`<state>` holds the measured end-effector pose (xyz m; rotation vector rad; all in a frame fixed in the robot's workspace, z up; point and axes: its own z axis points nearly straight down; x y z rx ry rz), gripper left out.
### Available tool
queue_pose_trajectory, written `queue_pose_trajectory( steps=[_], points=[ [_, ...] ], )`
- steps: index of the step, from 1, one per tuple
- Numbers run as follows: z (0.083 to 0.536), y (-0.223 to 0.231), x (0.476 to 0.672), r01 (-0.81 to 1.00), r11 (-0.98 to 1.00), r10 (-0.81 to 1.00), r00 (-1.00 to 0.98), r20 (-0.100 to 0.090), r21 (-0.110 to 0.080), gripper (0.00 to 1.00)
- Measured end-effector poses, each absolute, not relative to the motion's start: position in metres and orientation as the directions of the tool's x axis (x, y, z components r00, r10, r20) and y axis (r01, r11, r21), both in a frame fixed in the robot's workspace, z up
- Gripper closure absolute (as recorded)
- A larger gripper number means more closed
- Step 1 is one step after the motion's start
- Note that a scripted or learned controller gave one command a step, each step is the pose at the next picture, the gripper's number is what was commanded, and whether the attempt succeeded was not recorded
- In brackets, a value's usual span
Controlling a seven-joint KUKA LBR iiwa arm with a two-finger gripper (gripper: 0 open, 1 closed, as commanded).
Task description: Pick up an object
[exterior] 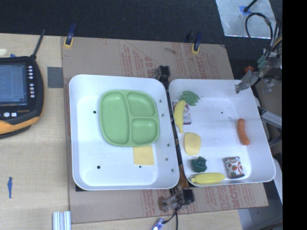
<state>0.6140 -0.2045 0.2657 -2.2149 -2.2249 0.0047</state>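
Two white bins are counted, a left bin (81, 128) and a right bin (216, 92). One green divided plate (128, 117) and one yellow cheese slice (143, 155) are seen in the left. Two bananas (179, 115) (208, 178), one sausage (243, 131), two small packets (233, 166) (187, 115), one yellow lump (192, 143) and two green bits (190, 97) (199, 164) are seen in the right.

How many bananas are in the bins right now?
2, both in the right bin: one banana upright along its left wall, the other banana lying at the near edge. None looks hidden.

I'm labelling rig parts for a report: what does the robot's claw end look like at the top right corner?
The claw is a dark grey, pointed metal tip with a small orange-red mark behind it, joined to pale grey hardware. A looped black cable hangs above it.
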Motion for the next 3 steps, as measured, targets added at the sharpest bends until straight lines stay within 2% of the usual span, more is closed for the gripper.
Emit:
queue_pose_trajectory(
  steps=[1, 2, 3],
  points=[
    [0.179, -0.212, 0.558, 1.0, 0.006, 1.0, -0.006, 0.0, -0.006, 0.0],
    [0.117, -0.212, 0.625, 1.0, 0.006, 1.0, -0.006, -0.001, -0.005, 0.0],
    [0.208, -0.212, 0.633, 1.0, 0.004, 1.0, -0.004, 0.0, 0.0, 0.0]
  ],
)
